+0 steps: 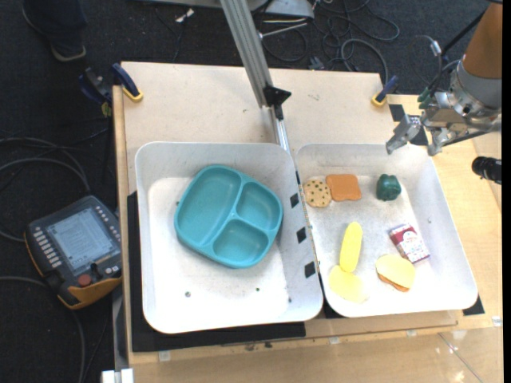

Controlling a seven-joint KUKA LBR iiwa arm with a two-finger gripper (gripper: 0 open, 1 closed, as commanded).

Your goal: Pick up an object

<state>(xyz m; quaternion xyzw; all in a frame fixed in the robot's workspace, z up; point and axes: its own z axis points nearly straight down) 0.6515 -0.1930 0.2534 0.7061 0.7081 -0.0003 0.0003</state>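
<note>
Up at the far right, above the back rim of the right bin (447, 214): tool (415, 136), fingers spread apart, nothing between them, hanging off the grey arm (479, 86) with its orange band. Just below and to the left, a dark green round item (388, 187) sitting loose on the bin floor, near the tool but apart from it. Further left, touching side by side, a speckled cookie (317, 192) and an orange toast slice (344, 187). Down the middle, a yellow banana-like piece (350, 246), lower end touching a flat yellow disc (347, 284). Over to the right, a small red and white carton (409, 242), and just below it a sandwich-like toy (396, 272). Across in the left bin (160, 294), a teal divided plate (229, 215) with three compartments. Both bins side by side on the pale surface (200, 102).
</note>
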